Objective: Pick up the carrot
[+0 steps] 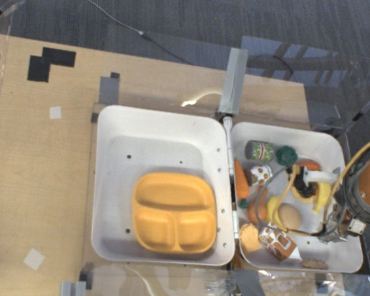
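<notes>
Carrot (pixel 240 181), one, lies among clutter in the right bin (pixel 342 154); tool's state I cannot tell.

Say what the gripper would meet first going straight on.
Probably bare floor of the right bin, near its right wall; the gripper seems to point down there, though depth is unclear. The carrot lies across the bin, by the left wall.

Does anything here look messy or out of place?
Somewhat. The right bin holds a jumbled heap: the carrot lies wedged against the dividing wall, with small cans toppled on their sides. The yellow divided plate sits tidily in the left bin.
</notes>
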Motion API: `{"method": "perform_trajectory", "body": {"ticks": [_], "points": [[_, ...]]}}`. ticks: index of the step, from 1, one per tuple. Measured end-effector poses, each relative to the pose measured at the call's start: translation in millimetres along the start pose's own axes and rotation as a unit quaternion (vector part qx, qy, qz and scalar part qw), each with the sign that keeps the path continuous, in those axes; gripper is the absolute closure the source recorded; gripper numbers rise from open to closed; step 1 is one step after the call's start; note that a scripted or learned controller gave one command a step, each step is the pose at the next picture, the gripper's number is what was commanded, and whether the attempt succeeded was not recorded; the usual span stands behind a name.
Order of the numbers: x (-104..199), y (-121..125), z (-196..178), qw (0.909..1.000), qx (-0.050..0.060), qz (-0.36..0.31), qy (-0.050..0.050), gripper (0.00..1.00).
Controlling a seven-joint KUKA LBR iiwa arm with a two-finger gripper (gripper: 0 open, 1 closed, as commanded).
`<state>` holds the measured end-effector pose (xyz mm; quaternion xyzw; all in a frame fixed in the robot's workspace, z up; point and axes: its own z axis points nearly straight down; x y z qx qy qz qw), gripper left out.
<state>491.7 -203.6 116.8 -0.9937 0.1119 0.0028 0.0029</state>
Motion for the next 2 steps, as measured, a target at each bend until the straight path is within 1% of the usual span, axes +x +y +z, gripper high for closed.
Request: {"method": "perform_trajectory", "body": {"ticks": [1, 2], "points": [[1, -64, -142, 0.9956, -0.001, 0.093, 0.009, 1.00], [18, -5, -126, 0.9999, -0.001, -0.012, 0.007, 1.00]]}}
